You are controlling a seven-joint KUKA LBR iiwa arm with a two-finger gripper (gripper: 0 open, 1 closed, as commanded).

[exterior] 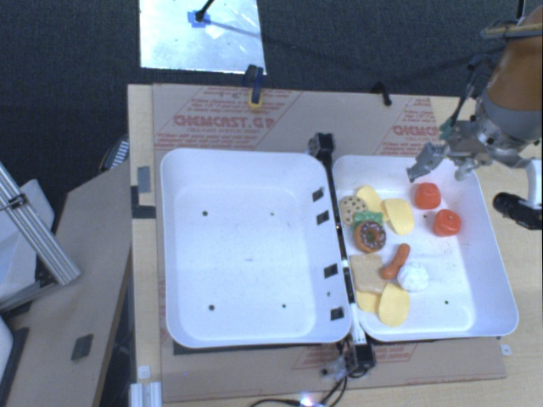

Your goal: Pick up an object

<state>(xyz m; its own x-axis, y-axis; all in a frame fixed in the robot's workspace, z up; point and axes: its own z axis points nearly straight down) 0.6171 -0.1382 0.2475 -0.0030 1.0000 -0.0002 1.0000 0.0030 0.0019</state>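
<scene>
Now we log gripper (442,165), fingers spread open with nothing between them, above right bin (488,312), just beside it red tomato-like piece (427,196), round, glossy, second red piece (447,222) near, doughnut (370,236), sausage (395,261) further left.

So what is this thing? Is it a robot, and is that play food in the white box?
Yes, it is a robot arm, grey with an orange band, reaching in from the right. At its end is a gripper with two fingers, like a claw. The camera hangs above the bench and looks down at a slant. On the bench sit two shallow white bins side by side. The right bin has small toy foods: two red tomato-like pieces, a chocolate donut, a little sausage, yellow slices and something white and fluffy. The gripper hovers over that bin's far edge, with nothing between its fingers.
</scene>
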